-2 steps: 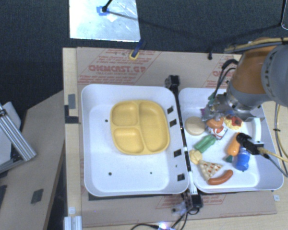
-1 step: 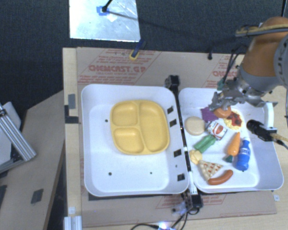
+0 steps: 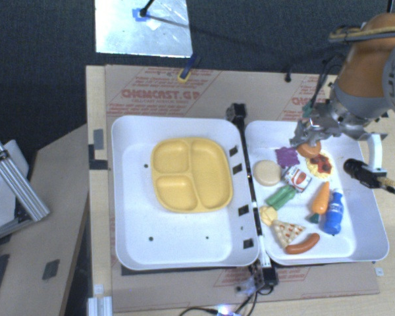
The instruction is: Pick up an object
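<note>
Toy food is lying heaped in the right bin (image 3: 375,239), and the gripper (image 3: 307,137) is hovering over the orange piece (image 3: 311,150), its grip impossible to judge, with that light, stiff, slick plastic probably wanting a pinch across its middle.

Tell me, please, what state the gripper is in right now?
Gripper: cannot be told; it sits low over the toys at the right bin's far end.
</note>
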